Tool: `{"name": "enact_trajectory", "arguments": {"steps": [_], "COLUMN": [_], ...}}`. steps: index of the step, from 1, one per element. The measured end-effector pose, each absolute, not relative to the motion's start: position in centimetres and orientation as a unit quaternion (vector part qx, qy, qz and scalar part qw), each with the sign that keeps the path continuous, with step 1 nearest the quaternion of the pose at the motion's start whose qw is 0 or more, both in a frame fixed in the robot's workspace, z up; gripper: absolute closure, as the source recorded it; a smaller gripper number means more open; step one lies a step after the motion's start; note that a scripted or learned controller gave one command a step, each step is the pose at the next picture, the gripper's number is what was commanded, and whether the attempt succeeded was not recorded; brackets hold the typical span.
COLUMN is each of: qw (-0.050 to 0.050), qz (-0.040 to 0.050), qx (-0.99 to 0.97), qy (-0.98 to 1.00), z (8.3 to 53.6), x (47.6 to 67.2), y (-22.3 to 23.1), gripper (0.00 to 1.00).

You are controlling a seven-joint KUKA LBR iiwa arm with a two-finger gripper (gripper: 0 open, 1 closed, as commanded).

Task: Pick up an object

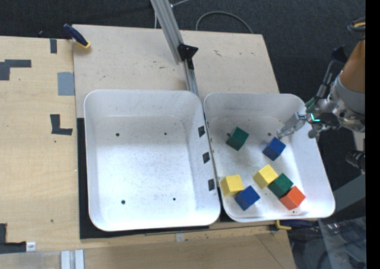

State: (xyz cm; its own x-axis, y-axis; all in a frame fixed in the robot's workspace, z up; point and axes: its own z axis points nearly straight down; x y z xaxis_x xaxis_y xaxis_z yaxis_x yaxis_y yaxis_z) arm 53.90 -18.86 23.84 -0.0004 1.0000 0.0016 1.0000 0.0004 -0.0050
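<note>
The right bin (255, 103) holds several small cubes. A green cube (237, 138) lies at its upper left and a blue cube (274, 148) sits near the middle right. Toward the front lie a yellow cube (266, 175), another yellow cube (232, 184), a second blue cube (247, 197), a dark green cube (280, 184) and an orange cube (292, 198). My gripper (301, 128) hangs over the bin's right rim, just up and right of the first blue cube. It is open, with nothing between its fingers.
The left bin (142, 98) stands beside the right one, sharing a middle wall. A slanted metal rail (169, 21) crosses the bench behind the bins. A blue and yellow tool (77, 36) lies at the far left of the bench.
</note>
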Motion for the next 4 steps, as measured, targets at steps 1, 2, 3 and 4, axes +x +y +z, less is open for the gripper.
{"name": "enact_trajectory", "arguments": {"steps": [1,2,3,4], "qw": [0.001,0.003,0.002,0.001], "qz": [0.0002,0.0021,0.0018,0.0013], "qx": [-0.706,-0.707,-0.707,-0.707], "qy": [-0.708,-0.707,-0.708,-0.708], "z": [24.0,18.7,14.0,9.0], "x": [54.0,52.9,53.5,53.4], "y": [-18.9,-18.6,-18.4,-18.3], "gripper": [0.00,0.00,0.00,0.00]}}
